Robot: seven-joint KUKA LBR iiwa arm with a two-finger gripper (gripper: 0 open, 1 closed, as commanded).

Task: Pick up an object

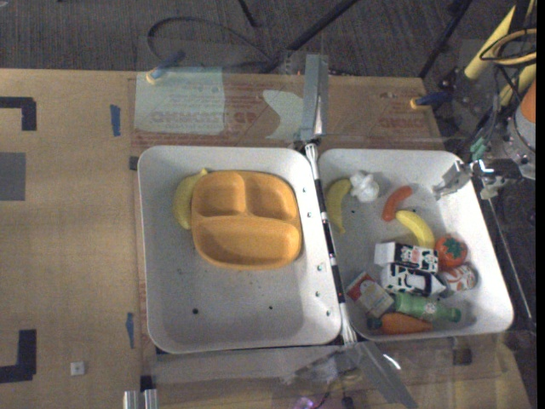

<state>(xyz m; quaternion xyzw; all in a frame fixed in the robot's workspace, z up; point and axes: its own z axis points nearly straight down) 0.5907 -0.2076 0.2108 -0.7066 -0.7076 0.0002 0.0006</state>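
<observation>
**Two bins on the table, jaws at the right bin's far rim**

Two shallow white bins sit side by side on the table point(68, 254). I log the left bin point(162, 313) as holding an orange divided tray point(247, 218), three compartments up, with a yellow banana point(183, 201) tucked partly beneath its left edge.

The right bin point(494, 305) carries the pickable items. A second banana point(337, 203) lies along its left wall, a small white object point(364, 186) just beside it. Toward the middle I see an orange-red sausage-shaped piece point(396, 202) and a short yellow piece point(415, 227). Lower down, two small black-and-white cartons point(409, 267) lie touching, a tomato-like red item point(451, 250) to their right. A green bottle point(426, 308) and a carrot point(404, 323) lie near the front wall.

The arm enters at the right edge; its jaws point(457, 180) hang over the right bin's far right corner, nothing visible between them. I cannot tell whether they are spread or pressed together.
</observation>
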